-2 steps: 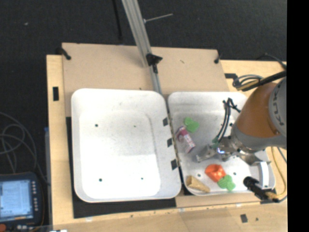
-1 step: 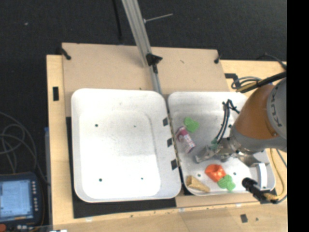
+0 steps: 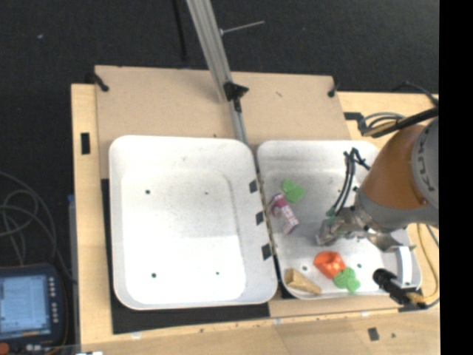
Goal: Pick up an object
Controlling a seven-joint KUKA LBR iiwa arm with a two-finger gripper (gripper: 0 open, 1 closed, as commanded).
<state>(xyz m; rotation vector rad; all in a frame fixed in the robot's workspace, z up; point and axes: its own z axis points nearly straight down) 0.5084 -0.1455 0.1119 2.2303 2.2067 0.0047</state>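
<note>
Both white bins (image 3: 185, 150) sit level; the gripper (image 3: 329, 233), grip state unclear, hovers at 12 o'clock from the orange object (image 3: 329, 262).

Two shallow white bins side by side on the counter (image 3: 310, 113): left bin (image 3: 133, 161) and right bin (image 3: 310, 157). Five small things in the right bin: two green pieces, far (image 3: 293, 191) and near (image 3: 346, 279); one pink-and-white packet (image 3: 284, 211); one orange-red lump (image 3: 329, 262); one tan wedge (image 3: 301, 280).
</note>
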